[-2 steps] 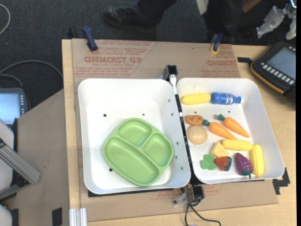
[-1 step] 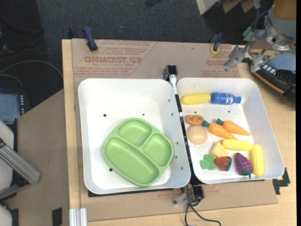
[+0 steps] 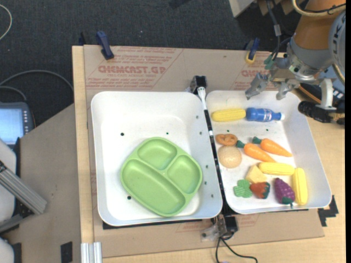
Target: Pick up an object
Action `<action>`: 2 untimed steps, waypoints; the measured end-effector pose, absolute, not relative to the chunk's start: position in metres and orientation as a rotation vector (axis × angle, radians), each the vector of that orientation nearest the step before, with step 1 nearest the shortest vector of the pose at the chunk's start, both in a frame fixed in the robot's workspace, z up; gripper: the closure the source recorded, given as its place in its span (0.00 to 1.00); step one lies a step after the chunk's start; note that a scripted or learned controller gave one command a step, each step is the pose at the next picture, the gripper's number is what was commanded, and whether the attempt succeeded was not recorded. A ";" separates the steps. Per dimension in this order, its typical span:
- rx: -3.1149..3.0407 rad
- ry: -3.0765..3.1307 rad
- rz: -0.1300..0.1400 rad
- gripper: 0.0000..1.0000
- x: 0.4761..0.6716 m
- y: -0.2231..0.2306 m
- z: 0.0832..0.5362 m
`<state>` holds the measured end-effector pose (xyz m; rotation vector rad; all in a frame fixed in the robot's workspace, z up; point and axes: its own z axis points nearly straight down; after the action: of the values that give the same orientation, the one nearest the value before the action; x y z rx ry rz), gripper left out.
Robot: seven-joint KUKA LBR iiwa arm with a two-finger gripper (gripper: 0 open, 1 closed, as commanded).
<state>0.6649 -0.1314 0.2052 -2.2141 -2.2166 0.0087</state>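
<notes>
Gripper (image 3: 269,86) hangs over the far edge of the right bin (image 3: 315,147), fingers apart, nothing between them. Likely poised for a descent. Nearest candidates: blue bottle (image 3: 263,114) and corn (image 3: 228,114), just below it. Other toy food clusters at the near end. Left bin (image 3: 109,125) holds a green plate (image 3: 160,175), probably the drop spot.
</notes>
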 end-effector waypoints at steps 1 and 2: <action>-2.228 -2.229 -0.009 0.00 0.669 -0.134 0.107; -2.218 -2.214 0.006 0.00 0.598 -0.129 0.083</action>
<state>0.5983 -0.1287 0.0834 -2.2183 -2.2138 0.0063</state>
